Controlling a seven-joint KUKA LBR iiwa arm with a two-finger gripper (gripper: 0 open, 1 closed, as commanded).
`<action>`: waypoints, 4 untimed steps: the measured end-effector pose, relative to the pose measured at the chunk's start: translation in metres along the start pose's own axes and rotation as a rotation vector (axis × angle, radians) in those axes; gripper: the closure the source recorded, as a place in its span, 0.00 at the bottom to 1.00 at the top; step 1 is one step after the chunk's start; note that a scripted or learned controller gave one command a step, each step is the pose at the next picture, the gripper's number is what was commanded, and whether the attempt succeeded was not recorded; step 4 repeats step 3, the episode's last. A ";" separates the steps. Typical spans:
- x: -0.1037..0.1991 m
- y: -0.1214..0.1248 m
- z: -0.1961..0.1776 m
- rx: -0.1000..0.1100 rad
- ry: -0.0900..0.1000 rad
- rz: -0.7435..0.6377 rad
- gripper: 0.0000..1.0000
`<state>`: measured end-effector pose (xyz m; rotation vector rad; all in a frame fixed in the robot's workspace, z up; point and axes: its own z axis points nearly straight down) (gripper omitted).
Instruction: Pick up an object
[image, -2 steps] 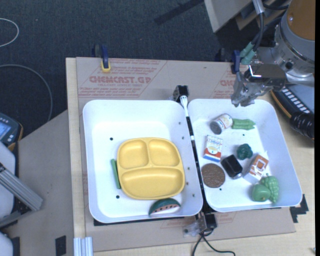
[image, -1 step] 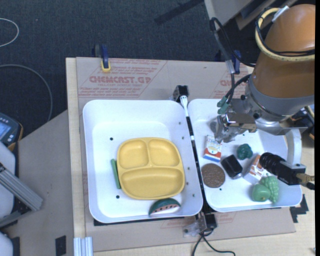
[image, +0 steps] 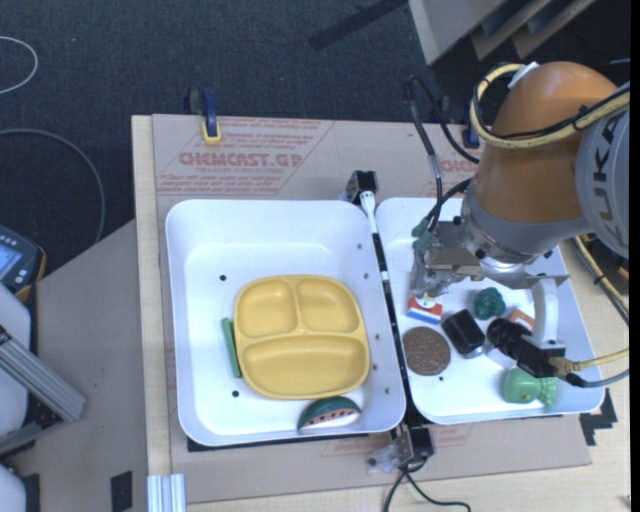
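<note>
Here the gripper (image: 436, 283) hangs low in the right bin (image: 575, 400), just above a small red, white and blue item (image: 424, 306); I cannot tell its state. A brown disc (image: 427, 351), black block (image: 464, 332) and green toy (image: 528, 386) lie nearby. A yellow plate (image: 300, 335) sits in the left bin (image: 190, 300).

Glossy yellow plastic plate (image: 300, 335) in smooth white plastic bin (image: 190, 300).

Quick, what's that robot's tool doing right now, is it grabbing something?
Tool: low in the right bin; whether it grips anything cannot be told.
</note>
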<state>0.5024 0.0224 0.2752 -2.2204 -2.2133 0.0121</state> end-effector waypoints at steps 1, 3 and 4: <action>0.000 -0.025 -0.202 -0.032 0.004 -0.005 1.00; -0.079 -0.025 0.030 0.002 0.000 0.005 1.00; -0.079 -0.025 0.030 0.002 0.000 0.005 1.00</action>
